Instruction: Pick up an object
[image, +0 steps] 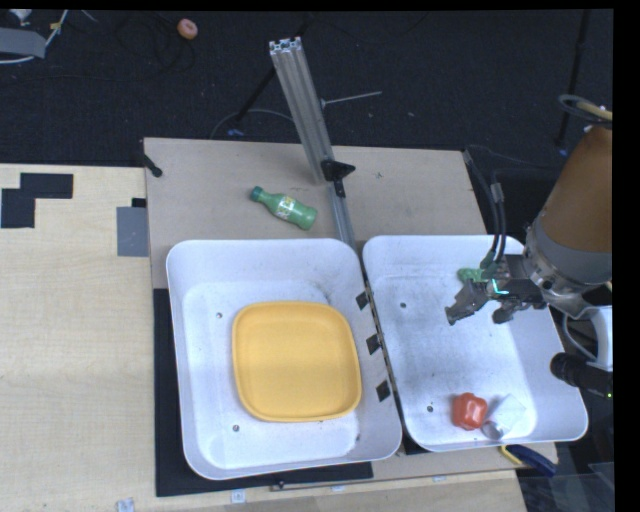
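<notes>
While poised over the right bin (420, 262), gripper (482, 308) hangs with fingers spread, gripping nothing. Red object (469, 410) near that bin's front wall, well apart from the gripper.

The arm (585, 205) comes in from the right side of the scene, its broad orange band high up near the right edge and the grey wrist section just below it. From there the wrist angles down and to the left. The gripper (482, 303) hangs at the end, dark, with a small green light glowing on its body. Its two fingers (462, 309) point down and leftward, spread apart, with nothing between them.
</notes>
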